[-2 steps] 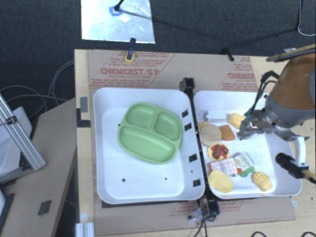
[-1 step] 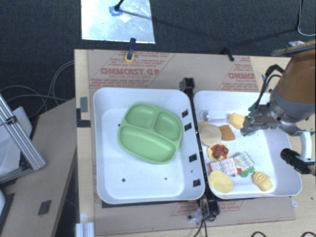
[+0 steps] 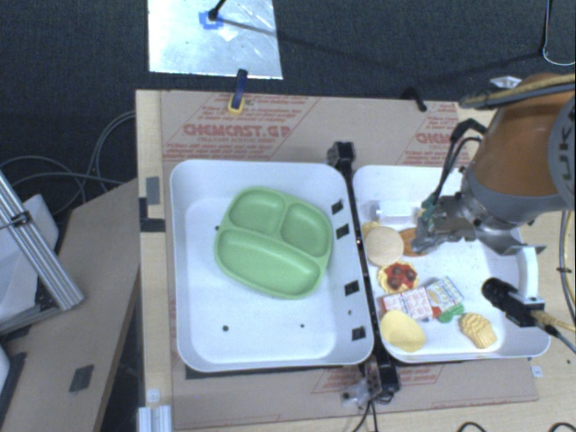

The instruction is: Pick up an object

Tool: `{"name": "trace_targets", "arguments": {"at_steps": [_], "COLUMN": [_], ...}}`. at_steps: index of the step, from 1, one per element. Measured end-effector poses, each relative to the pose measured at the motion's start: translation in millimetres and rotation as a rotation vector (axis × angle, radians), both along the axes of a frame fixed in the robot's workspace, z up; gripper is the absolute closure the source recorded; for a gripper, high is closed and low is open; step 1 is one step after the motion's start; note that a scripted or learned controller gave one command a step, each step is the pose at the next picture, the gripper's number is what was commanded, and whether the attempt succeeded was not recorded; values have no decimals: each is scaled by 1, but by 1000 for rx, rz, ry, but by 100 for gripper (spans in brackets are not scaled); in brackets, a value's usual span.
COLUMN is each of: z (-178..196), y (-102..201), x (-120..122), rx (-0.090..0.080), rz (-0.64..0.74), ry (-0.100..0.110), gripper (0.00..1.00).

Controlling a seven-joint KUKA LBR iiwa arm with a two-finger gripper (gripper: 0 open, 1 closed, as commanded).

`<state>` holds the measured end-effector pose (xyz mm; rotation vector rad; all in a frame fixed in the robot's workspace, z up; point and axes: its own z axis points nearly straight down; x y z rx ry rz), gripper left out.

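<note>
The grey arm with its orange band is reaching in from the right, its two-finger gripper (image 3: 423,234) hanging low over the right shallow white bin (image 3: 504,354), just beside a round beige bun-shaped toy (image 3: 383,244) and partly hiding a small orange piece (image 3: 409,239); whether it is gripping anything cannot be made out. A pale yellow lemon-shaped toy (image 3: 402,331) is lying near the front rim. The left white bin (image 3: 202,331) is holding a green divided plastic tray (image 3: 274,241).

Grey arm (image 3: 526,151) with orange band, from the right, tool (image 3: 430,232) low, pointing down-left.
</note>
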<state>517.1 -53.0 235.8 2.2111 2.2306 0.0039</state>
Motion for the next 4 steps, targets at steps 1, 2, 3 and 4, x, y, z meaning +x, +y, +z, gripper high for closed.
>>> {"name": "trace_targets", "arguments": {"at_steps": [1, 2, 3, 4], "z": [-12, -12, -8, -2], "y": [53, 107, 104, 96], "x": [-5, -34, -29, -27], "rx": [1, 1, -1, -1], "rz": [1, 2, -4, -8], "ry": [1, 4, 2, 1], "gripper": [100, 100, 100, 100]}}
